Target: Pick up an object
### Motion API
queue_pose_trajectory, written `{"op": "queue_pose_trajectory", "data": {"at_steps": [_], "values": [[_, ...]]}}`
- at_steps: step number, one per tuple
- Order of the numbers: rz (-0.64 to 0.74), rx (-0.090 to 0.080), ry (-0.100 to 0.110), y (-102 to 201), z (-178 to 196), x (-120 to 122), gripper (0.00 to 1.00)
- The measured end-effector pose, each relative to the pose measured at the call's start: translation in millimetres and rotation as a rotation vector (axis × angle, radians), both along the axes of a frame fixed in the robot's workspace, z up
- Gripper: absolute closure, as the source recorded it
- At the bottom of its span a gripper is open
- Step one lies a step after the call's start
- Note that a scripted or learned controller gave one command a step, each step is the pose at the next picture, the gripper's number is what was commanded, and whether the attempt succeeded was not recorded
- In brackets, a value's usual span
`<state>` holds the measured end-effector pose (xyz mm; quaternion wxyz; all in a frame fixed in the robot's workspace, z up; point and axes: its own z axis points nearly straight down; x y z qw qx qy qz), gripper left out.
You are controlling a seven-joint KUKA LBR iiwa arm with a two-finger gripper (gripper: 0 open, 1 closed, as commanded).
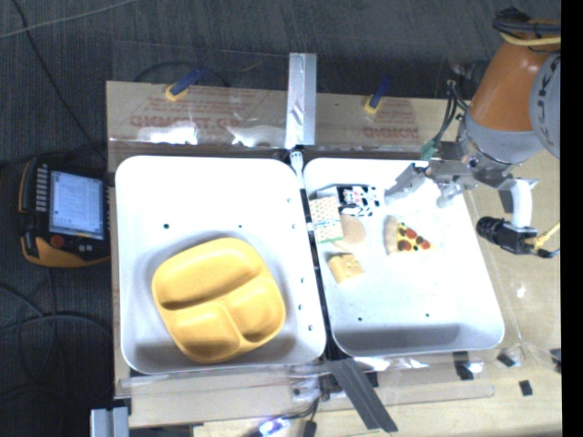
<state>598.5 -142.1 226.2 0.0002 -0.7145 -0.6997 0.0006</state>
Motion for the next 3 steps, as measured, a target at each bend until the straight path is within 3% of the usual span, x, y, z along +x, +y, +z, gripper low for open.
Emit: {"op": "queue_pose_trajectory", "data": {"at_steps": [1,2,3], "values": [[0.127,-0.001,0.002,-46.8,-60.1,-18.6,0.00],[0.124,0.000,-0.001,-55.2,-132.4,-3.1,0.00],[0.125,0.002,-0.001,-53.6,-123.8,-2.8,1.00]]}}
